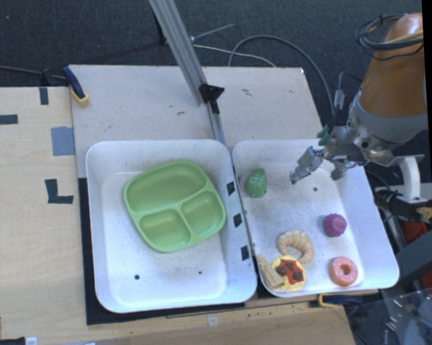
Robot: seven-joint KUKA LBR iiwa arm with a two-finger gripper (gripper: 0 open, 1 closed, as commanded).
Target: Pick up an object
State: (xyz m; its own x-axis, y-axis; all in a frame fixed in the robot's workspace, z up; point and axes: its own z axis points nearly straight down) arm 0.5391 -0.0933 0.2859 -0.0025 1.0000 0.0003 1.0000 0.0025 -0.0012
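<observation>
The right bin (363,195) holds several toy foods. A green round piece (256,182) lies near its left wall. A purple ball (334,224) sits toward the right. A tan croissant (295,243), a red and yellow pizza slice (286,272) and a pink donut (344,271) lie along the front. My gripper (308,165) hangs over the bin's back part, right of the green piece and clear of it. Nothing shows between its fingers.
The left bin (106,233) carries a green divided plate (175,204). A slanted metal pole (183,50) rises behind the bins. Cables lie on the dark floor at the back right. The arm's grey and orange body (393,84) stands over the right edge.
</observation>
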